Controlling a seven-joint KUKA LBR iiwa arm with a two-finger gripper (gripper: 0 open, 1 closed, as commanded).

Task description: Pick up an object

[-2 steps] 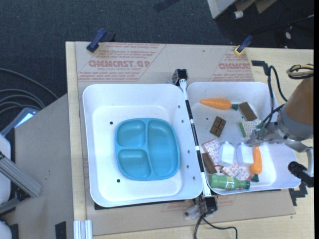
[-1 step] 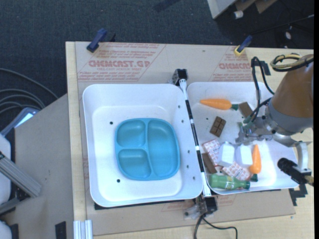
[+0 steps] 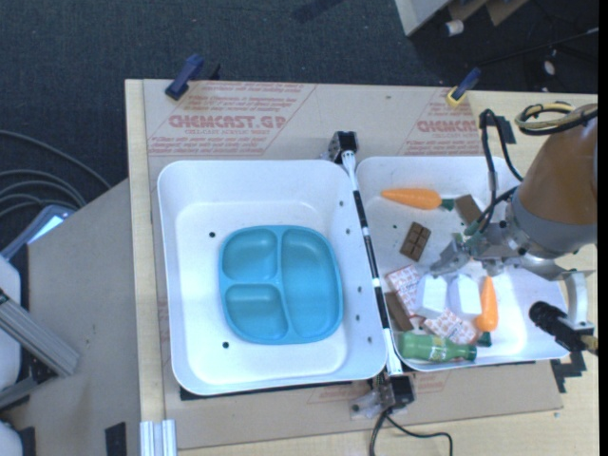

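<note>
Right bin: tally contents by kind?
Carrots: 2
Chocolate bar: 1
Green bottle: 1
Red-and-white patterned packets: 2
White blocks: 2
Total: 8; anything under the gripper is hidden.

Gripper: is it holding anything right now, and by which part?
Cannot be told. The gripper sits low in the right bin above white packets; its tips aren't clear.

Robot lab; clamped bench [image 3: 285, 112], cables [image 3: 38, 174]

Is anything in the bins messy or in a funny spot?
Yes, a bit. The green bottle lies on its side against the right bin's near rim, and all the small things are heaped in that bin, while the blue tray sits alone in the left bin.
</note>
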